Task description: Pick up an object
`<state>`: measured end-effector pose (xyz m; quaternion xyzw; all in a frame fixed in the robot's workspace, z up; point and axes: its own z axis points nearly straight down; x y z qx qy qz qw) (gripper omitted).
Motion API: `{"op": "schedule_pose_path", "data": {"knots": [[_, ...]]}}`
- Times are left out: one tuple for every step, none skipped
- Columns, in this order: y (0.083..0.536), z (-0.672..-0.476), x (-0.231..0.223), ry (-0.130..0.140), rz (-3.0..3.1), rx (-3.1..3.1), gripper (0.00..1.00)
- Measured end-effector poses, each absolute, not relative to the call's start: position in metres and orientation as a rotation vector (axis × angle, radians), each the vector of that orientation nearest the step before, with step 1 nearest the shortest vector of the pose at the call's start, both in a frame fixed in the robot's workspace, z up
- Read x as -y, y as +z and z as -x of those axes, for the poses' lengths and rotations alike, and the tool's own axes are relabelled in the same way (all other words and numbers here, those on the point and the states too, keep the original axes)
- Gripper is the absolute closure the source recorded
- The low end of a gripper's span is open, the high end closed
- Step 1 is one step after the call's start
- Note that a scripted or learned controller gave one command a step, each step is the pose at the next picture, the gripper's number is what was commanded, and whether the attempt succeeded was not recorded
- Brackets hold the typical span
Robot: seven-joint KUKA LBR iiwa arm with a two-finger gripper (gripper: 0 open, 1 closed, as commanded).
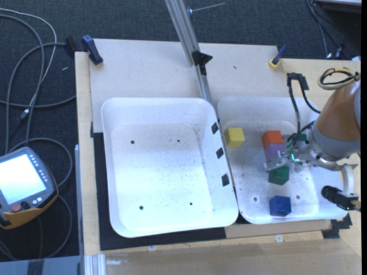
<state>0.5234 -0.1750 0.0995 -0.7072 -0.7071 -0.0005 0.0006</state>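
Observation:
Several blocks lie in the right bin point(252, 110): a yellow block point(234, 136) at the left, an orange block point(272, 137) in the middle, a green block point(279, 176) below it and a blue block point(280, 205) near the front rim. A pale purple block point(276, 152) sits just under the orange one. My gripper point(278, 162) reaches in from the right and hangs low between the purple and green blocks, touching or nearly touching both. Its body hides part of these two blocks.
The left bin point(114, 116) stands beside the right one, with small black clips point(219, 152) along the shared rim. A metal pole point(182, 24) rises at the back centre. Cables point(299, 96) trail over the right bin's far corner. A teach pendant point(23, 182) lies off the bench at the left.

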Motion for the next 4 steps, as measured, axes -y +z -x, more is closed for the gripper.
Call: {"op": "schedule_pose_path", "data": {"knots": [[0.100, -0.523, 0.175, -0.002, 2.221, 2.221, 0.00], [0.100, -0.523, 0.175, -0.002, 2.221, 2.221, 0.00], [0.100, -0.558, 0.198, -0.003, 2.222, 2.226, 0.00], [0.100, -0.516, 0.190, 0.002, 2.219, 2.217, 0.00]]}}
